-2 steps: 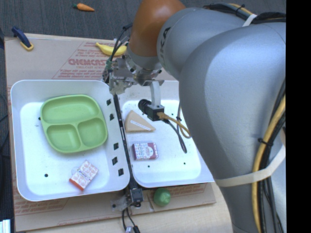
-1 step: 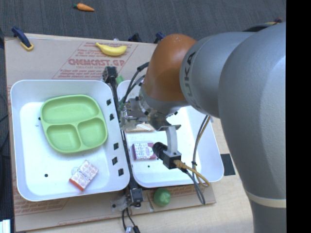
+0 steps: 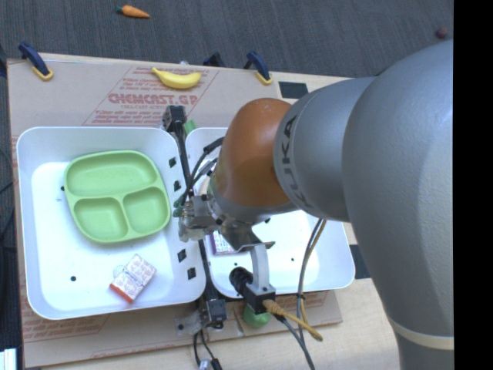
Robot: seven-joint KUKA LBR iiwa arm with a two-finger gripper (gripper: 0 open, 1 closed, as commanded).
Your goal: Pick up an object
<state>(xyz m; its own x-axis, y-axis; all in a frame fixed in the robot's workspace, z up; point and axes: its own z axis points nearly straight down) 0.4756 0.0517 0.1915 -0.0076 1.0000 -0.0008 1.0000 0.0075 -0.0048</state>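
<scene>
So, going from the left, the left bin [image 3: 31, 230] holds one green plate [image 3: 115, 195] with three sections and one small red and white packet [image 3: 132, 277] lying near its front edge. One yellow banana [image 3: 176, 77] sits on the cardboard sheet [image 3: 92, 91] behind the bins, and one orange carrot [image 3: 134, 11] lies on the dark carpet [image 3: 308, 21] farther back. Three blue clamps [image 3: 35, 60] grip the back edge of the cardboard. The big grey arm [image 3: 385, 176] with its orange band [image 3: 250, 156] reaches down into the right bin [image 3: 331, 260]. The gripper [image 3: 219, 233] is low there, maybe over a small pink and white thing, but whether it is grabbing anything cannot be told.
</scene>
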